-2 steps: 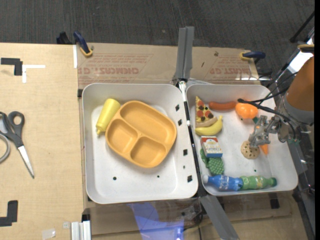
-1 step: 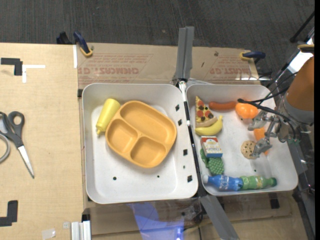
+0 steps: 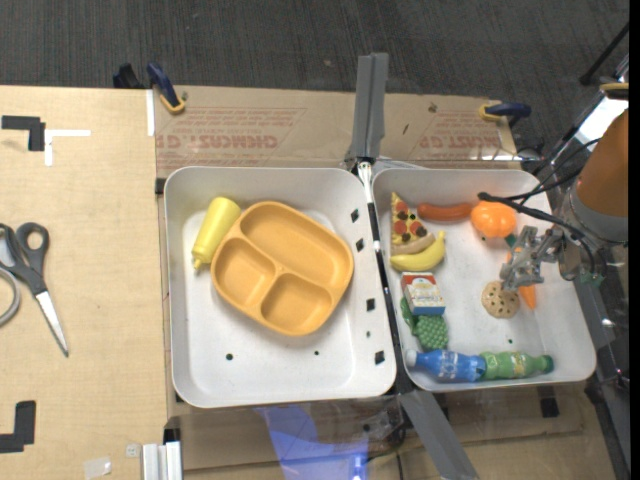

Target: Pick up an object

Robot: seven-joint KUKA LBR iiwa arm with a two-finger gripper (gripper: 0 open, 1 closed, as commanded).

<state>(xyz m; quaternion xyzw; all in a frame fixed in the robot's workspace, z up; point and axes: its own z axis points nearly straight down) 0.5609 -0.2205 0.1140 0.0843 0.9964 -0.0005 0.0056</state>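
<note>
Camera view has my gripper (image 3: 522, 264) low over the right bin (image 3: 575, 368), toward its 3 o'clock side, with my arm (image 3: 605, 183) coming in from 3 o'clock. Whether my fingers are spread or closed I cannot tell; the metal parts blur together, and nothing is plainly between them. Several things are in reach, so the one to pick is a judgement: the cookie (image 3: 499, 299) lies just at 7 o'clock of my tips, almost touching, and a small carrot (image 3: 529, 295) sits right under them at 5 o'clock. The orange (image 3: 493, 219) is near at 11 o'clock, with a sausage (image 3: 444, 210) beyond it. Well apart toward 9 o'clock lie the pizza slice (image 3: 405, 219), banana (image 3: 419, 255) and carton (image 3: 425, 294); the bottle (image 3: 480, 366) runs along the 6 o'clock wall. The left bin (image 3: 190, 368) bears a tray (image 3: 282, 266) and a yellow bottle (image 3: 213, 230). I judge the risk is crowding: with cookie and carrot so close, a close could pinch both or only nudge one aside. The cookie lies flat, so my tips may scrape over it and catch nothing. Coming down too hard could press into the bin floor. The orange is round and could roll away if bumped.
</note>
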